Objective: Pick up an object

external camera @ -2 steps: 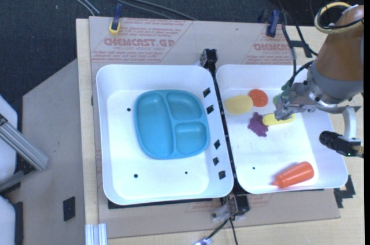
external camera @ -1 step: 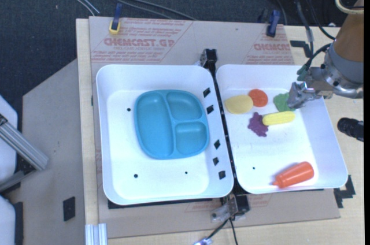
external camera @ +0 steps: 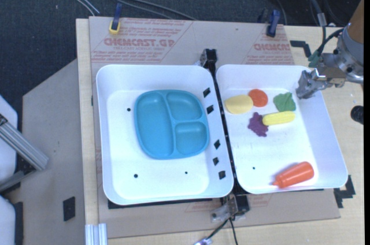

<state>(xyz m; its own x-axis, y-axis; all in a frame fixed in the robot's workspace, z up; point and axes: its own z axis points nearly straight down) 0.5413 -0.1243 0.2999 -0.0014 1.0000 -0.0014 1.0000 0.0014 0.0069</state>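
Observation:
The right bin [external camera: 324, 140] holds several toy foods: a yellow lemon-like piece [external camera: 238, 103], an orange-red round piece [external camera: 258, 97], a green leafy piece [external camera: 284, 101], a yellow corn-like piece [external camera: 278, 118], a purple piece [external camera: 257, 124] and an orange carrot [external camera: 295, 174] near the front right corner. My gripper [external camera: 307, 85] hangs over the bin's far right corner, just right of the green piece. Nothing shows between its tips.
A blue divided plate [external camera: 171, 122] lies in the left bin [external camera: 115, 157]. A black divider with clips [external camera: 215, 122] runs between the bins. Blue clamps [external camera: 116, 23] hold the cardboard backing at the far edge. Cables trail behind the bench.

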